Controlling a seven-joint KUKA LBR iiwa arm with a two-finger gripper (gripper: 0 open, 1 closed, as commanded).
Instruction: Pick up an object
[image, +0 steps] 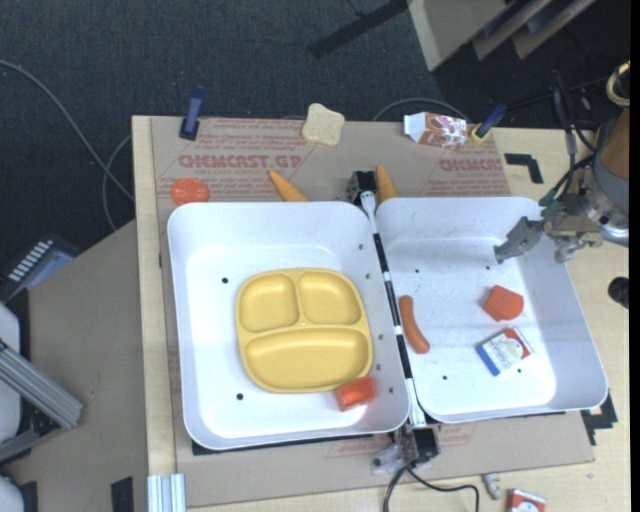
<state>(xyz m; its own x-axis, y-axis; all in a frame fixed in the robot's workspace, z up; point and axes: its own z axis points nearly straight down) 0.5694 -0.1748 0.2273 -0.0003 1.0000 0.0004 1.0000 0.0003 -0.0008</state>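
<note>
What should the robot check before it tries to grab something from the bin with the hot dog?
1. Gripper is over the right bin: ok, it is at the bin's far right part.
2. Nothing is already caught in the gripper: ok, nothing shows between its fingers.
3. Fingers open wide enough: cannot tell.
4. Targets lie apart from each other: ok, the hot dog, orange block and small blue-and-white carton do not touch.
5. Nearest target is picked: ok, the orange block lies closest to the gripper.
6. Hot dog has room by the wall: not ok, it lies close to the left rim.
</note>
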